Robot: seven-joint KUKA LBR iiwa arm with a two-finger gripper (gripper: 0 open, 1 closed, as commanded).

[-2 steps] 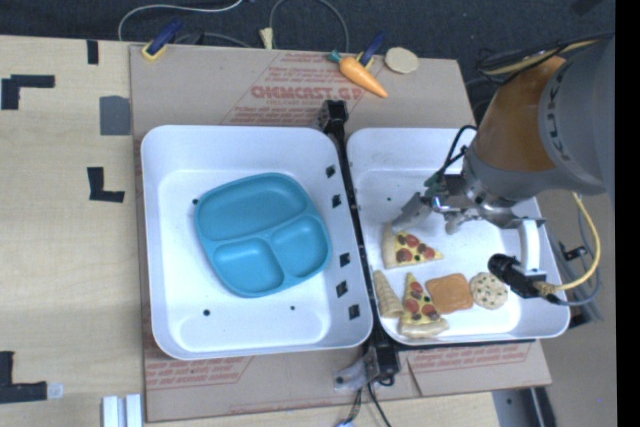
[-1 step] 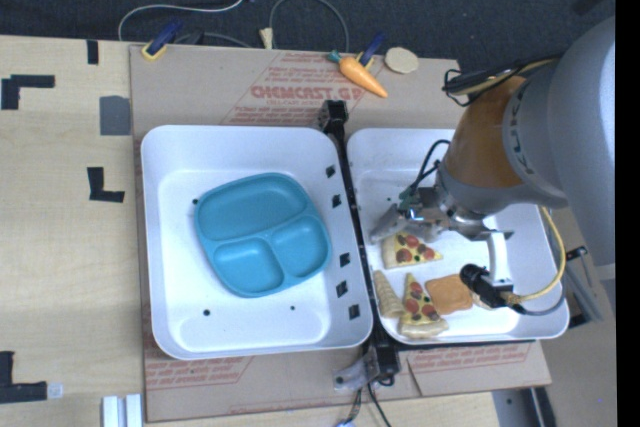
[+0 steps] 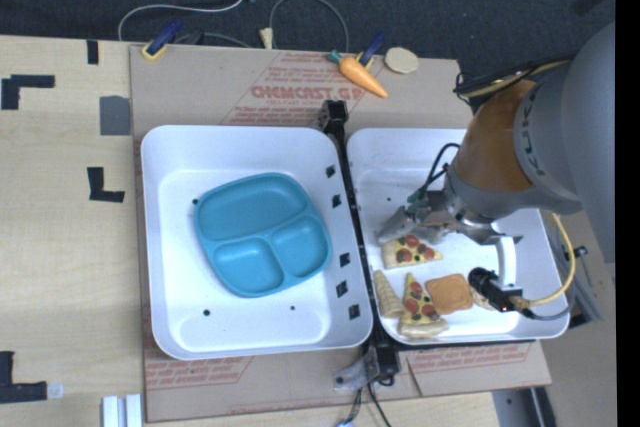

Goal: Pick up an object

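Where the grey arm reaches in over the right bin, its gripper hangs low above the bin floor, pointing toward the divider between the two bins. Whether the gripper is open or closed cannot be told from this angle, and nothing is seen held in it. Just below the gripper tip lies a pizza slice, so close that contact cannot be ruled out. Further below the gripper, toward the near edge of the bin, sit a brown cracker and a second pizza slice, the two touching each other. Beside that second slice, on the side toward the divider, lies an ice cream cone. On the far side of the divider from the gripper, the left bin holds a blue divided plate, well apart from the gripper. Beyond the bins, on the cardboard under them, rest a toy carrot and a small pale disc, both well apart from the gripper.
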